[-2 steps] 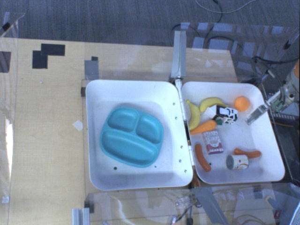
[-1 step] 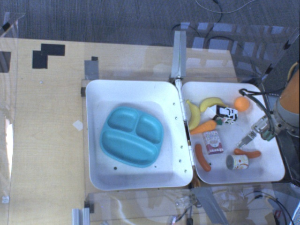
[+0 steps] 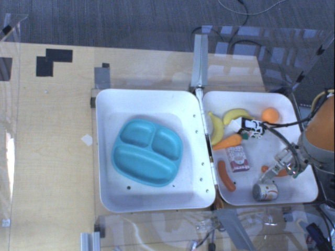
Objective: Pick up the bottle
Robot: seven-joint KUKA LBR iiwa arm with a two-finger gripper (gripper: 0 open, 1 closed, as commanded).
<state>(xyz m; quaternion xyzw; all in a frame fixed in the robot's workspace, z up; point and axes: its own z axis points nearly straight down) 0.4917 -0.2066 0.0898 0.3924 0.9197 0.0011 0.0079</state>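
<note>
The bottle (image 3: 265, 191) is a short pale cylinder with a grey end and orange marks. It lies on its side in the near right corner of the right bin (image 3: 309, 195). My gripper (image 3: 274, 172) hangs just above and behind the bottle, slanting down-left towards it from the grey and orange arm (image 3: 319, 135) at the right edge. Nothing is visibly held in the gripper. A small orange thing (image 3: 265, 168) lies under the gripper, partly hidden by it.
The right bin also holds two bananas (image 3: 230, 118), an orange ball (image 3: 270, 115), a carrot (image 3: 228, 142), a red and white packet (image 3: 238, 158) and a sausage (image 3: 226, 175). In the left bin (image 3: 104, 140) lies a blue divided plate (image 3: 147, 151).
</note>
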